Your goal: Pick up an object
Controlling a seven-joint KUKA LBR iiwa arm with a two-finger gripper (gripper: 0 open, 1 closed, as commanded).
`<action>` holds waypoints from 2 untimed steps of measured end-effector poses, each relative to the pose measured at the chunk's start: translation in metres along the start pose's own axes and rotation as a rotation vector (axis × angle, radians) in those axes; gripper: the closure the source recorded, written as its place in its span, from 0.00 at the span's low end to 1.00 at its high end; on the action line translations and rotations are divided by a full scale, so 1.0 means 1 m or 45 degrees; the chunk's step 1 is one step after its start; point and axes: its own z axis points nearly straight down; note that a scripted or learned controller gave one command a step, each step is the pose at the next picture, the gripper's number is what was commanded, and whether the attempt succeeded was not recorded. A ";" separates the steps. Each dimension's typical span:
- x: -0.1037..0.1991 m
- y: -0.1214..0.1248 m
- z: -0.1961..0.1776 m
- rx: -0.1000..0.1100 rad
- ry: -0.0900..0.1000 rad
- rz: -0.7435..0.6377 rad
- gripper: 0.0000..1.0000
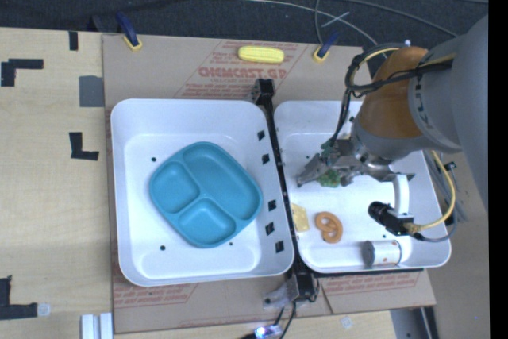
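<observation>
The grey two-finger gripper [320, 169] sits low in the right white bin [359, 260], fingers clenched on a small green object [329, 179], nothing lifted yet, a brown pretzel [328, 225] at six o'clock.

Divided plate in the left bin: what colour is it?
Light blue plate, plain with no pattern, clearest in the camera view.

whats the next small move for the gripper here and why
Probably a short straight lift. The gripper is down in the right bin with a small green thing right at its fingers, though I can't tell if they have closed on it. Raising a little would show whether it comes up, and would keep clear of the pretzel nearby.
</observation>
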 end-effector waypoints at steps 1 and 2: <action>0.000 0.001 -0.012 -0.002 0.001 -0.002 1.00; -0.006 0.004 -0.057 -0.011 -0.001 0.001 1.00</action>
